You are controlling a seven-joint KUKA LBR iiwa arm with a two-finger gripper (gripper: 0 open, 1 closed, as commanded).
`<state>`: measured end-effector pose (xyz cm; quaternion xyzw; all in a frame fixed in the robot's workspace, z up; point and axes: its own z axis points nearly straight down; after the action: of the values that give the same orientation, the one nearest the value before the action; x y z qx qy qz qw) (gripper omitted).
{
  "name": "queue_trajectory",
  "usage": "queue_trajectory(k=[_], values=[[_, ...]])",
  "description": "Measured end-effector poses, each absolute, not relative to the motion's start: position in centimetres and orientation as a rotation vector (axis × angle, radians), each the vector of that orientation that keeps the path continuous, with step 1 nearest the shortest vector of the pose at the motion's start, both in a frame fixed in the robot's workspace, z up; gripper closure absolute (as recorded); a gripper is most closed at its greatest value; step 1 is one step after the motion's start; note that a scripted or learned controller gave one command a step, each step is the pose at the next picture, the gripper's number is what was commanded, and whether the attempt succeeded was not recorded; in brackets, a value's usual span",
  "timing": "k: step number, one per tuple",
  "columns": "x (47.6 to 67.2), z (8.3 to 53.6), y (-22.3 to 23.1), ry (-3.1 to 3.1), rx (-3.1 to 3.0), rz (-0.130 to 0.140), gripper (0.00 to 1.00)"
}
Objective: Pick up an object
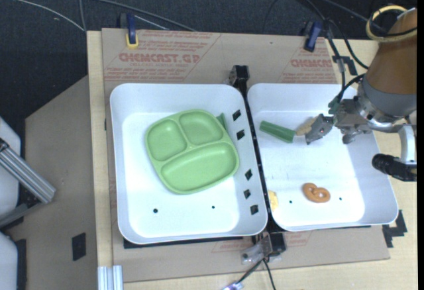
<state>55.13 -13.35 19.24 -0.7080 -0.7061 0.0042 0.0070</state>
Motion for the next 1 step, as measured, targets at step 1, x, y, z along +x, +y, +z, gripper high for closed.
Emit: queue_trajectory(k=[1], values=[[55.45,19.99,-13.32,-2.221,-2.219,0.000,0.00]])
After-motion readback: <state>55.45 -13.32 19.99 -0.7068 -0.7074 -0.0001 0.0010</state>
